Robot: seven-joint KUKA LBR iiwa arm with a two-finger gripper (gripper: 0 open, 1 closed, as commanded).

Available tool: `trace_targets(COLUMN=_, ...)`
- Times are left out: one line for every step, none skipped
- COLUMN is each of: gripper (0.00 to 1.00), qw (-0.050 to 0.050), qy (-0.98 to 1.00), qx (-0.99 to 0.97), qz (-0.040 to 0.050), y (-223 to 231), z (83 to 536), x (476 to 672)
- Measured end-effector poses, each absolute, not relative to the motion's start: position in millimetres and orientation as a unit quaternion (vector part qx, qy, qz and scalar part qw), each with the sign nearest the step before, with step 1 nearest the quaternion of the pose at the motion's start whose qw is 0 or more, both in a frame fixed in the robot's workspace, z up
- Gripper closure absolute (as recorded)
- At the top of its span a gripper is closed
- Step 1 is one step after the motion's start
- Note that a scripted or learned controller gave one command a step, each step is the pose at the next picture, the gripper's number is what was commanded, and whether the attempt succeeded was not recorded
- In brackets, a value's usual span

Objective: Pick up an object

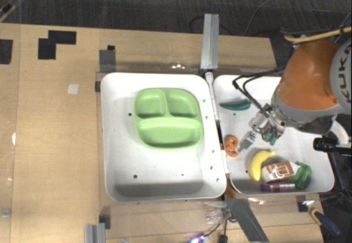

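We see the gripper (254, 136) hovering just up-right of the orange ring toy (231, 145); finger spread: cannot tell.

Gripper (248, 138) above right bin (330, 181), near orange ring (231, 144), banana (259, 163); green tray (167, 116) in left bin (118, 143).

Wooden bench (49, 143) carries 2 shallow white bins side by side, touching along a centre divider: left bin (118, 126) and right bin (324, 178). A grey metal bracket (209, 41) sits on the bench at the far end of the divider, w/ black patches (55, 44) on the bench top toward far left. Small grey clamps (107, 59) sit at the left bin's corners.
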State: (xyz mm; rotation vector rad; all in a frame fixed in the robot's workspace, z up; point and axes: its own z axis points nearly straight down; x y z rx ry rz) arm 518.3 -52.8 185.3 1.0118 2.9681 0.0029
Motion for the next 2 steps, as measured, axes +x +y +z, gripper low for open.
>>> trace_targets(gripper=0.00, qw=0.003, qy=0.983, qx=0.186, qz=0.0010, y=-27.9, z=185.6, x=523.0)
trace_targets(gripper=0.00, qw=0.003, qy=0.993, qx=0.121, qz=0.0005, y=-54.2, z=185.6, x=494.2)
